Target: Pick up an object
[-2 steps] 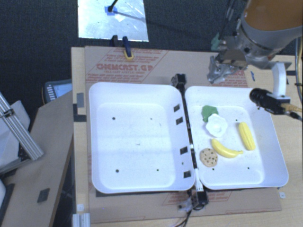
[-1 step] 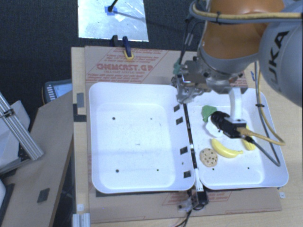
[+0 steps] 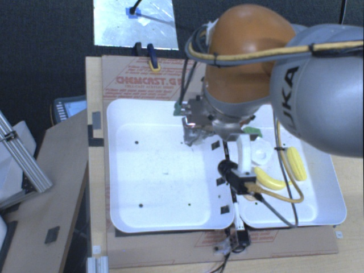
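Observation:
My gripper point(image 3: 191, 134) hangs low over the far right corner of the left white bin point(image 3: 159, 175), under the big orange wrist. In the right bin point(image 3: 324, 203) lie a yellow banana-shaped piece point(image 3: 296, 162) and a second yellow curved piece point(image 3: 271, 181) closer to the divider. A white round thing point(image 3: 262, 152) rests between them and the arm, and a small green bit point(image 3: 253, 132) peeks out beside the wrist. Nothing shows in the gripper; the arm hides much of the right bin's far side.
Both bins rest on a brown cardboard sheet point(image 3: 142, 78). A shiny foil square point(image 3: 133, 16) lies beyond it. A metal rail point(image 3: 23, 158) and a tan side table point(image 3: 51, 209) stand to the left.

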Tool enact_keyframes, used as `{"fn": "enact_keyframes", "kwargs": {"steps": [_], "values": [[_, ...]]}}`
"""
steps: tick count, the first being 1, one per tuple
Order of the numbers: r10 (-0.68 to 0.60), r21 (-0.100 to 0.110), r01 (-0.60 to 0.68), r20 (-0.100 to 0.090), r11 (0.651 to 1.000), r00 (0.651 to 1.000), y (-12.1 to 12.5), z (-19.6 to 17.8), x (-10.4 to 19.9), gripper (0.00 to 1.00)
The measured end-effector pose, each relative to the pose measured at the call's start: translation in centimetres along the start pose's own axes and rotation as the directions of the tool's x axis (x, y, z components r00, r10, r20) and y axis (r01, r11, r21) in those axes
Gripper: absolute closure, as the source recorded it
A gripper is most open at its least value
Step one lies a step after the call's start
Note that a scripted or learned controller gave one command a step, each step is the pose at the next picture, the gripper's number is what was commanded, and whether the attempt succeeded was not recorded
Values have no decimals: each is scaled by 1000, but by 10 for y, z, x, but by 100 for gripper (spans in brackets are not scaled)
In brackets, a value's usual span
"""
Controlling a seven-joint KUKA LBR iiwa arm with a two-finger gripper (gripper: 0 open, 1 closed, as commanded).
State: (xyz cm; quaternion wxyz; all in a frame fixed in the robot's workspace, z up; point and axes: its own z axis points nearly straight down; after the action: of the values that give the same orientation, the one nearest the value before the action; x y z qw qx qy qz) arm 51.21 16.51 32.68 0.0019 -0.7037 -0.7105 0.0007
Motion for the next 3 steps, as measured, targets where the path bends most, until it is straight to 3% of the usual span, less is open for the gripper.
{"fn": "enact_keyframes", "kwargs": {"steps": [1, 2, 3], "values": [[11, -14, -11, -1, 1000, 1000, -17, -77, -41, 100], [2, -9, -2, -1, 1000, 1000, -26, -111, -3, 100], [15, -11, -14, 2, 1000, 1000, -26, -146, -78, 100]]}}
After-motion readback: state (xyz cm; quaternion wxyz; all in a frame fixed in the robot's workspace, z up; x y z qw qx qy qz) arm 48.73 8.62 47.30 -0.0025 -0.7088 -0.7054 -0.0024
